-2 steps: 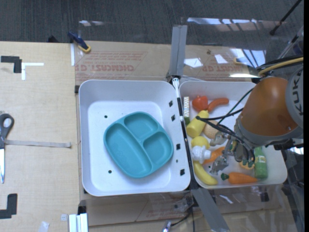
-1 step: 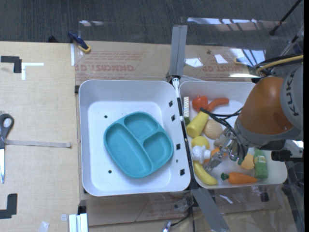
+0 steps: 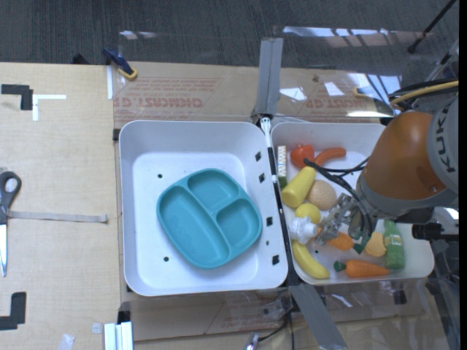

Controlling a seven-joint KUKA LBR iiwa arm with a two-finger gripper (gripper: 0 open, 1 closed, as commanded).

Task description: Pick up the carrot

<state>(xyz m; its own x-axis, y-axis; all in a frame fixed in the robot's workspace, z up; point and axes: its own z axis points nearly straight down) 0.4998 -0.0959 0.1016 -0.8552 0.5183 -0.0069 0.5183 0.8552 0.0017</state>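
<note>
The carrot (image 3: 367,269), orange with a small green top, lies flat near the front edge of the right bin (image 3: 343,138). My gripper (image 3: 338,227) reaches into that bin from the right, low among the toy foods. It is a little behind and to the left of the carrot, just above a small orange piece (image 3: 341,242). The arm's orange band (image 3: 405,159) covers the bin's right part.
Around the gripper lie a banana (image 3: 309,262), a lemon (image 3: 308,212), a yellow corn cob (image 3: 298,187), a tan round piece (image 3: 322,194), a white item (image 3: 303,229), a green bottle (image 3: 393,243) and red pieces (image 3: 315,154). The left bin (image 3: 139,195) holds a teal divided plate (image 3: 210,218).
</note>
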